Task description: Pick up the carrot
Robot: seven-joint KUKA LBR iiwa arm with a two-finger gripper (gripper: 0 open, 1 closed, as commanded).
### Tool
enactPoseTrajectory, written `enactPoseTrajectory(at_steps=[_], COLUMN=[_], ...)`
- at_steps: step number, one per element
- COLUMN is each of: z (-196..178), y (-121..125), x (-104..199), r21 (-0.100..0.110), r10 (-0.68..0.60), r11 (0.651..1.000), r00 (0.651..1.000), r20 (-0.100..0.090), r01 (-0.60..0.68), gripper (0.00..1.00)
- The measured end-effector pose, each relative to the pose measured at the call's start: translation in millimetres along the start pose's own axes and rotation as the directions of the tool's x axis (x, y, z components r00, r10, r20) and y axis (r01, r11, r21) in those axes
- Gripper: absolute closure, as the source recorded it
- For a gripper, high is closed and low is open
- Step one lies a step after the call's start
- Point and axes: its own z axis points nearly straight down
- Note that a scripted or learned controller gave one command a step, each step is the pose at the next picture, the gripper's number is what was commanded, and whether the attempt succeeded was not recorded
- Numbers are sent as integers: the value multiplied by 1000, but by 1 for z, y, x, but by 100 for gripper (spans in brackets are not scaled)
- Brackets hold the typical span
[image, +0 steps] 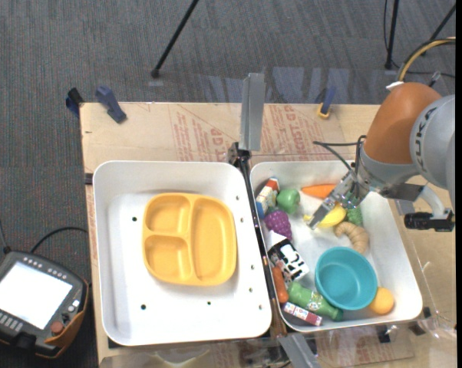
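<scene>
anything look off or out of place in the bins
Nothing spilled or damaged. The toys are just heaped in the right bin, the carrot lying near its far wall, while the yellow tray sits slightly askew in the left bin.

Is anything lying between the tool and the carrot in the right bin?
Nothing visible does. The tool hangs just below the carrot, with bare bin floor between; a yellow banana lies beside the tool, not between them.

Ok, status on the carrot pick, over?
Gripper low in right bin, nothing seen held. Carrot lying just behind it. Banana crowding the gripper.
</scene>
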Motion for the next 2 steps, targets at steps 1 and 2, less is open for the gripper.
enactPoseTrajectory(at_steps=[1,2], z=[1,-10], y=[-18,-15], x=[-28,-27], r21=[-5,-5], r10=[424,418], r11=[906,909], r00=[905,908], r20=[18,21], r01=[-424,-418], gripper=[0,100])
